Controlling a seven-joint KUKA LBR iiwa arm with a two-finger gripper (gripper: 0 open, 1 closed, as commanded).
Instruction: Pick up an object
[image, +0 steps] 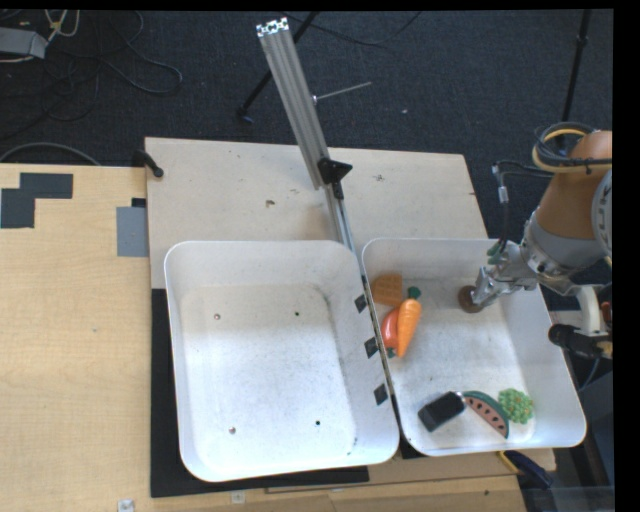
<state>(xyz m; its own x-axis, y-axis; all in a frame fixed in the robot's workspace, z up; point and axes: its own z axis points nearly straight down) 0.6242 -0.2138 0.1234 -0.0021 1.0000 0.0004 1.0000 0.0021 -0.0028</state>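
Brown round object (469, 297) half-hidden beside claw (487, 290), its grip state unreadable.

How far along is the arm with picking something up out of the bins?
Done so far: the gripper has reached into the right bin, near its far right side beside a small dark round object. In hand: nothing visibly between its fingers. Left: grasp and lift. The carrot, black block, watermelon slice and green piece lie in that bin.
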